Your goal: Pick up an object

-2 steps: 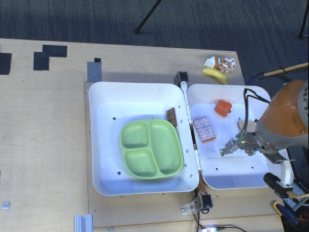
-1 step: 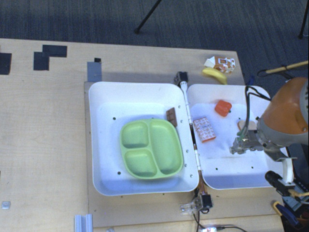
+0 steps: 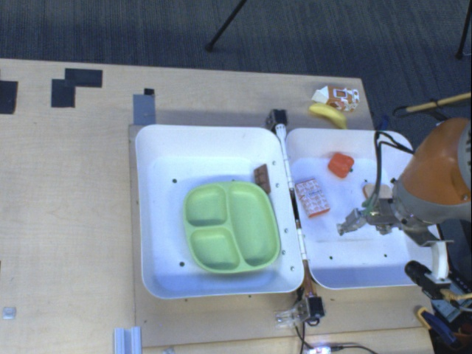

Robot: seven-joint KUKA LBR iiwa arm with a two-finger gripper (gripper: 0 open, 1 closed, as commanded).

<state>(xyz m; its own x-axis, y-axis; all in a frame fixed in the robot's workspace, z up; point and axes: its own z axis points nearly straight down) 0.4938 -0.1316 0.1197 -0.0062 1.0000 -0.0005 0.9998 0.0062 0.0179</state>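
The right bin (image 3: pixel 391 271) holds a red-orange block (image 3: pixel 340 164) near its back and a flat pink checked packet (image 3: pixel 312 197) by its left wall. A small tan piece (image 3: pixel 368 190) lies just behind the wrist, partly hidden. My gripper (image 3: pixel 351 224) hangs low over the middle of this bin, to the right of the packet and in front of the red-orange block. Nothing shows in its grasp. The grey arm with its orange band (image 3: pixel 441 169) comes in from the right.
A green divided plate (image 3: pixel 231 226) lies in the left bin (image 3: pixel 158 198), with a small brown piece (image 3: pixel 261 175) at that bin's right wall. A banana (image 3: pixel 327 113) and a snack packet (image 3: pixel 344 97) lie on the bench behind the right bin. Cables run along the right bin's far right side.
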